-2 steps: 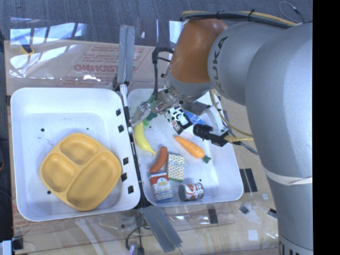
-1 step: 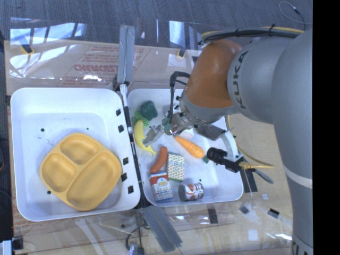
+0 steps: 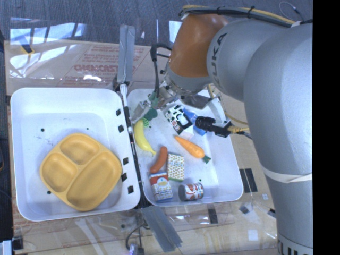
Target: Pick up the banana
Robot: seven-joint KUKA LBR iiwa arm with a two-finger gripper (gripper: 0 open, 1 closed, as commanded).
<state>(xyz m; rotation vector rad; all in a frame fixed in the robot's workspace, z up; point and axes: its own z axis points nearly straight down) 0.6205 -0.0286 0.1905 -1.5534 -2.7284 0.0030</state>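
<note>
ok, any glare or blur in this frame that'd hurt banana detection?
Camera view: banana evenly lit and reasonably sharp against the white right bin; glare sits on the plastic sheet behind the bins, off target; the tool near the banana's top end looks soft and cluttered.

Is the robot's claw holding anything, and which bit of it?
Nothing yet, as far as this view shows. The claw hangs just above the top end of the banana in the right bin, with nothing seen between its tips.
</note>
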